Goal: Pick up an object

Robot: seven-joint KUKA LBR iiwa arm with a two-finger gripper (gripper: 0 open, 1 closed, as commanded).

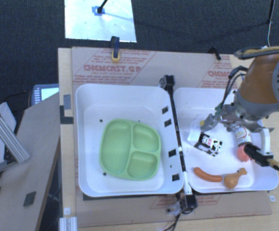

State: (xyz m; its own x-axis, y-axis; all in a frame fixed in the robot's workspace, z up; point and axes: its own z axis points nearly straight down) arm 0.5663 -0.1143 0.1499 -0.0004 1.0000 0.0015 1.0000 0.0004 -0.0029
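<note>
The right bin [197, 97] holds several small things. A white and black toy [209, 143] lies near its middle. An orange sausage [208, 175] and a tan drumstick [234, 178] lie along the front wall. A small bottle with a red cap [242, 139] lies at the right, partly under the arm. My gripper [210, 122] hangs low over the bin's middle, just above and behind the white and black toy. I see nothing held in it.
The left bin [89, 100] holds a green divided plate [130, 149]. A black divider strip [173, 129] runs between the bins. The grey and orange arm [262, 85] covers the right bin's back right corner.
</note>
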